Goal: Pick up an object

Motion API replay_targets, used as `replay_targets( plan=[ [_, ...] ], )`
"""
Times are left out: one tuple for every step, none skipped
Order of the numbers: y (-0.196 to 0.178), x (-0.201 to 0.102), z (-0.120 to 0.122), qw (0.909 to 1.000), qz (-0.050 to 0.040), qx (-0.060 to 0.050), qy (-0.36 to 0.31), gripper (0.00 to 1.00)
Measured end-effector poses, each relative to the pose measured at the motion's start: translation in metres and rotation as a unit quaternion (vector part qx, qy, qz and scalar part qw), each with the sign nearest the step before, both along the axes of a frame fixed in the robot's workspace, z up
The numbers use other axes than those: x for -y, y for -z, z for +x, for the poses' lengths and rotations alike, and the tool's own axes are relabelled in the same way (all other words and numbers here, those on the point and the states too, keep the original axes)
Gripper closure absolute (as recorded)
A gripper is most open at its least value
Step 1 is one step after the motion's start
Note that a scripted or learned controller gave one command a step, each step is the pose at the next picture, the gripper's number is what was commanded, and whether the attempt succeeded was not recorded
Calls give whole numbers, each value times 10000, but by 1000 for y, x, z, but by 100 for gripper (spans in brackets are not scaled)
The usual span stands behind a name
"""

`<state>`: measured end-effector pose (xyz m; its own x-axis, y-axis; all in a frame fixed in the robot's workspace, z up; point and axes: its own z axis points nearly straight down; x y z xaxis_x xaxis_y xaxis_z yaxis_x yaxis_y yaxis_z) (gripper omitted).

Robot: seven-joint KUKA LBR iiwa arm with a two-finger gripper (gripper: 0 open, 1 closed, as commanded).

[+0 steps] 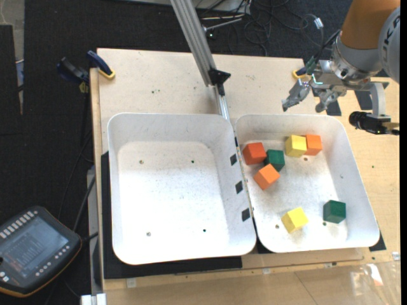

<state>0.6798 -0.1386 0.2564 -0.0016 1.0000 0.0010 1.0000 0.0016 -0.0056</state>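
Note:
The right bin (356,170) holds several small cubes. A red-orange cube (255,152), a dark green cube (275,158) and an orange cube (267,175) cluster near its left wall. At the back, a yellow cube (296,145) touches an orange cube (313,143). Nearer the front lie a yellow cube (294,219) and a green cube (334,211), apart from each other. My gripper (311,103) hangs above the bin's back rim, behind the yellow and orange pair. It is open, fingers spread, with nothing between them.
The left bin (121,170) sits alongside, sharing a middle wall with black tabs. A slanted metal pole (194,30) rises from the bench behind the bins. Blue and yellow clamps (95,65) grip the bench's back left corner. A teach pendant (32,253) lies at lower left.

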Motion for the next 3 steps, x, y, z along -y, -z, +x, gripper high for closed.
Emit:
replay_targets(
  plan=[
    [-3, 0, 0, 10000, -7, 17, -9, 0],
    [55, -10, -1, 10000, -1, -5, -7, 0],
    [99, -12, -4, 10000, -5, 3, 2, 0]
  ],
)
